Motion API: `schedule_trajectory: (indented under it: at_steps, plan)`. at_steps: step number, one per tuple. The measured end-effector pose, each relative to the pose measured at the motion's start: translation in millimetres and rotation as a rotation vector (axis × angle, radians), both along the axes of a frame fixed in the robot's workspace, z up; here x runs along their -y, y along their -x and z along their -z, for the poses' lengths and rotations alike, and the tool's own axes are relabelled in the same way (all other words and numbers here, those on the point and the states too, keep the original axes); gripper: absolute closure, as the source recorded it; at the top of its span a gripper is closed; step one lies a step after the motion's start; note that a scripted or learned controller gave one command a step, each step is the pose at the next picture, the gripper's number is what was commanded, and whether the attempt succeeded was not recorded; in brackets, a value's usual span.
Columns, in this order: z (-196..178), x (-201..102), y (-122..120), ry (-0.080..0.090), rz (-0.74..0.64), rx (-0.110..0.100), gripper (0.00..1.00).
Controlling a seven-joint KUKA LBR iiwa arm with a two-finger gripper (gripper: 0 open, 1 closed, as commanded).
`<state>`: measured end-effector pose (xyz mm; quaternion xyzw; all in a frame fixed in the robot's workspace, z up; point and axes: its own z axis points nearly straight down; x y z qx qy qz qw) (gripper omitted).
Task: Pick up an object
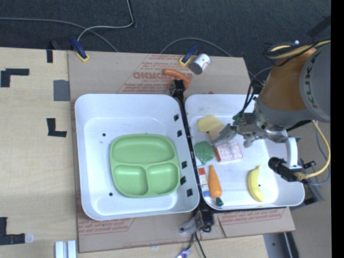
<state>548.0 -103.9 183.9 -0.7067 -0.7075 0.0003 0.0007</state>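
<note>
Hovering Over the Toy Bin

Nearest in the right bin (279, 200) lie one carrot (214, 181) and one banana (255, 185). Beyond them sit one green piece (204, 152), one red-printed card (229, 153) and one yellow lump (208, 124). The gripper (223, 135) hangs over card and lump; how far it is open cannot be told.

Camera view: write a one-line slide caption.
Gripper low over the right bin beside carrot and banana; green tray in the left bin.
</note>
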Motion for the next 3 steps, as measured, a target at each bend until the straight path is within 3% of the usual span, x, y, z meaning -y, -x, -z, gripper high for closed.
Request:
schedule_trajectory:
  at_steps: [1, 3]
  plan:
    - [94.2, -4.5, -59.8, 0.003, 0.0, 0.012, 0.0]
    - [98.2, 17.1, -121.3, 0.001, -0.002, 0.004, 0.0]
